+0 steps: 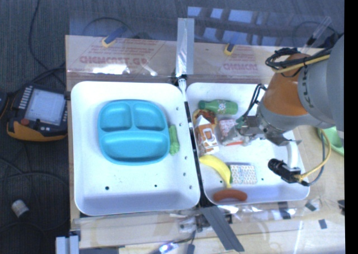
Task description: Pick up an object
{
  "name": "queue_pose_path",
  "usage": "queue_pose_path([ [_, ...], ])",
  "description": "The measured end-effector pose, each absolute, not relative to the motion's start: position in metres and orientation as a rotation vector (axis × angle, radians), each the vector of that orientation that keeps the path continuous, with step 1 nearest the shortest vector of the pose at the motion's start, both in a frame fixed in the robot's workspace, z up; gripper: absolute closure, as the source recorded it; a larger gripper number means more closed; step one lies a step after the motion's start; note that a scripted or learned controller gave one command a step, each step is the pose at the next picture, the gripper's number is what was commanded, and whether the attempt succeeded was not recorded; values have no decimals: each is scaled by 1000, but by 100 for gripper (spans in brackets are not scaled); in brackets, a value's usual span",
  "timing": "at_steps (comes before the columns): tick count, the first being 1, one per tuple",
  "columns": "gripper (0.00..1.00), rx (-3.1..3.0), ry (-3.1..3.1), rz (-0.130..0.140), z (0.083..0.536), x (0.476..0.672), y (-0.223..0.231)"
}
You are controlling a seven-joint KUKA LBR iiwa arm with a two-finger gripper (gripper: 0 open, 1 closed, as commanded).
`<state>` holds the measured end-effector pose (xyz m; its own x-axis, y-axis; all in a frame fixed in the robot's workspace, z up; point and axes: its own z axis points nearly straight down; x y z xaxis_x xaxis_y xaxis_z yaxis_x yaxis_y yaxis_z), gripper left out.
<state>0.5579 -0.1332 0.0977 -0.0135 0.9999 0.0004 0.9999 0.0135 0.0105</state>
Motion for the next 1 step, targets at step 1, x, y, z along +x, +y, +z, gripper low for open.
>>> queue_pose_path([
  [1,100,2302,2141,-6,184,594,-52],
])
